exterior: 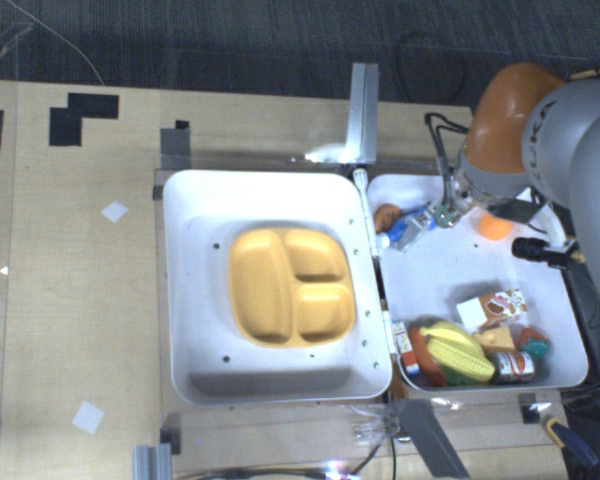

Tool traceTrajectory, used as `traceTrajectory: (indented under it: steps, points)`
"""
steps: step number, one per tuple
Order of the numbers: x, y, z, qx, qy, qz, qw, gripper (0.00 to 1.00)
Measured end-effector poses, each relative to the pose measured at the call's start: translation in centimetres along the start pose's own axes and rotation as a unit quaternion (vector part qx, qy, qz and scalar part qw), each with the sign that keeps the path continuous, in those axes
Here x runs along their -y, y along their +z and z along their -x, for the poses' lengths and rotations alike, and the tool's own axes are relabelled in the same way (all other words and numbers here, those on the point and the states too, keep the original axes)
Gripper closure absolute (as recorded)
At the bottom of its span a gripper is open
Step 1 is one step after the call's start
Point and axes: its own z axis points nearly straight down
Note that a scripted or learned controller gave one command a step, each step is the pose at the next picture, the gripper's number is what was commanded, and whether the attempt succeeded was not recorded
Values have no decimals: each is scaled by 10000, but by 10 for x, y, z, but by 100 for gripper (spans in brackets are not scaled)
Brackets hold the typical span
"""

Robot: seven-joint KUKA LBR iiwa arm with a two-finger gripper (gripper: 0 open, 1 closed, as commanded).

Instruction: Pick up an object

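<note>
From above, my bench (70, 298) is pale wood-grain laminate with a few black square markings near its far left corner and small scraps of pale tape scattered on it. Beyond its far edge lies dark, ribbed carpet (230, 18), with a thin cable trailing across it. Grey metal brackets clamp the bins at their corners, and one upright metal post (363, 108) stands at the far seam between them.

The left bin (195, 368) is smooth white plastic with rounded corners and small holes in its floor. In its middle lies a yellow tray (288, 284), matte, soft-edged and split into three compartments.

The right bin (460, 258) is the same white plastic. Against its near wall sits a heap of objects: a ribbed yellow corn cob (458, 353), a small printed carton (502, 310), a can (515, 366) lying on its side, and red pieces beneath them. A blue wrapped object (408, 230) lies near the far left corner, beside a brownish round one (386, 215). A small orange ball (495, 227) sits by the right wall.

My arm, glossy grey with its orange band, comes in from the right. My gripper (446, 211) hangs over the far part of the right bin, just beside the blue object; I cannot tell how far it is open, and I see nothing in it.
</note>
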Motion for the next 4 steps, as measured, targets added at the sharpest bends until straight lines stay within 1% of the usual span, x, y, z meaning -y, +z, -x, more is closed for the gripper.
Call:
traceTrajectory:
  steps: [1,2,3,4]
  points:
    - [25,-1,5,-22,-706,3,9975,0]
    - [2,1,17,-74,402,-44,9992,0]
    - [4,-9,20,-43,395,-60,9992,100]
    - [4,-9,20,-33,388,-52,9992,0]
